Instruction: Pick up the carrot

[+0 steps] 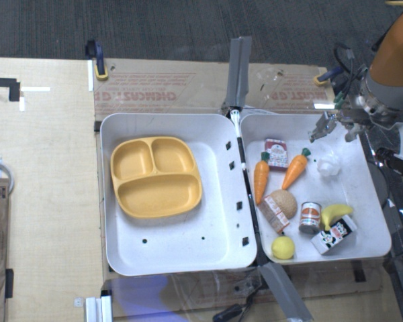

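Two orange carrots with green tops lie in the right bin [376, 200]. One carrot [260, 180] rests upright near the bin's left wall. The other carrot [295, 170] leans at a slant just right of a small red box [277, 154]. My gripper [334, 133] hovers over the bin's far right corner, above and to the right of the slanted carrot. Its fingers are open with nothing between them.
Also in the right bin are a white crumpled object [329, 165], a bread loaf [280, 208], a can [310, 217], a banana [337, 213], a milk carton [334, 235] and a lemon [283, 247]. A yellow divided plate [156, 176] sits in the left bin [188, 247].
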{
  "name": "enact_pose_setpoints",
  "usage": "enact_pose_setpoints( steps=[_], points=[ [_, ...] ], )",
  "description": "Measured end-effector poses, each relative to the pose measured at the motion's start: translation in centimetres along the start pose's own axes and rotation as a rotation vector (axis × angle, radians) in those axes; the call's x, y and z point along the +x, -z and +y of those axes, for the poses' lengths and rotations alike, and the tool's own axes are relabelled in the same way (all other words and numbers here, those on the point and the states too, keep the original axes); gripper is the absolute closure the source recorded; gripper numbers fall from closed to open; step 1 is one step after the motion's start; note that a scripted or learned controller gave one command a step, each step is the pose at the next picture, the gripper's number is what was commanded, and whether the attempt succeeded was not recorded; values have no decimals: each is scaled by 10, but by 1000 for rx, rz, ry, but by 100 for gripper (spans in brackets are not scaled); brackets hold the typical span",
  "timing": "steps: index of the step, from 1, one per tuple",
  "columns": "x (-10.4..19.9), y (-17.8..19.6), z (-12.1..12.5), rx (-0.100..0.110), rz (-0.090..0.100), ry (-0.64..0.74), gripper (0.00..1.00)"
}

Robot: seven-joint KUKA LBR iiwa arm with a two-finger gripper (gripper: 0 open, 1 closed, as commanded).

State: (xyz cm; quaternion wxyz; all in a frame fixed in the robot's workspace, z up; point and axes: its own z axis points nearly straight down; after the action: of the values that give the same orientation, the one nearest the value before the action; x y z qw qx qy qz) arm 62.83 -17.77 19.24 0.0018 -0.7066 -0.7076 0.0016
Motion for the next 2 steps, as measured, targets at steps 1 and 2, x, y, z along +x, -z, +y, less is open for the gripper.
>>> enact_pose_setpoints(
  steps=[1,2],
  points=[
    [25,-99,-26,1,0,-38,0],
    [24,-91,-26,3,1,-41,100]
  ],
)
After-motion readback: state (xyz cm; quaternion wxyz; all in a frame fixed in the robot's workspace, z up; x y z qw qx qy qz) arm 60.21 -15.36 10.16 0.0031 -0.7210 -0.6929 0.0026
